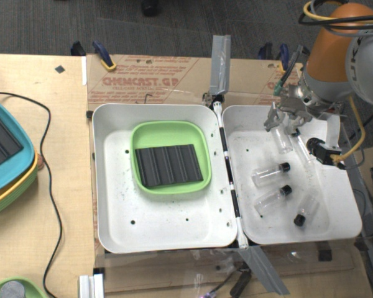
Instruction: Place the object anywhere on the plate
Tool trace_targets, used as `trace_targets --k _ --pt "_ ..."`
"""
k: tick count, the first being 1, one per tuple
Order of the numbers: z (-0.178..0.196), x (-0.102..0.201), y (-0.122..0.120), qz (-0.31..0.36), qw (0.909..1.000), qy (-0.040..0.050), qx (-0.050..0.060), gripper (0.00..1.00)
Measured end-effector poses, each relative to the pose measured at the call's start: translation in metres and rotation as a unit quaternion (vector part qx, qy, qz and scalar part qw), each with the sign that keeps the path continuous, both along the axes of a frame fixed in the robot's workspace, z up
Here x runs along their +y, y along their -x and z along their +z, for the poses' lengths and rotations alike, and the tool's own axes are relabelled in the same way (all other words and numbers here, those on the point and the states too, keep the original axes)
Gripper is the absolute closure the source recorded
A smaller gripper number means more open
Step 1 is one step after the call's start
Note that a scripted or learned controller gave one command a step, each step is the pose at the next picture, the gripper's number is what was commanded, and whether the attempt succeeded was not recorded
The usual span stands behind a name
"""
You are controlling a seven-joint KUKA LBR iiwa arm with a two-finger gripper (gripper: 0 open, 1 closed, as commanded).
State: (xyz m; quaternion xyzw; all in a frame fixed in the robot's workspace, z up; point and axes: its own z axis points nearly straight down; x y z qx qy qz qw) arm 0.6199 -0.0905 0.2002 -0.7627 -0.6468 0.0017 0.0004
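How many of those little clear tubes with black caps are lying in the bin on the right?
3 that I can make out: one upper tube mid-bin, a second tube just below it, and a third tube toward the lower right. They are see-through, so another near the hand could escape notice.

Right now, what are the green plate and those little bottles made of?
The green plate looks like matte plastic: even colour, soft rounded rim, no shine. The dark ridged pad on it could be rubber or foam. The little bottles look like clear plastic or glass, see-through, with black caps; hard to tell which.
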Motion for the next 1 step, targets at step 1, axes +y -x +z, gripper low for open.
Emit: trace_targets --k 1 --pt "0.0001 0.0 0.0 0.0 1.0 0.0 0.0 0.0"
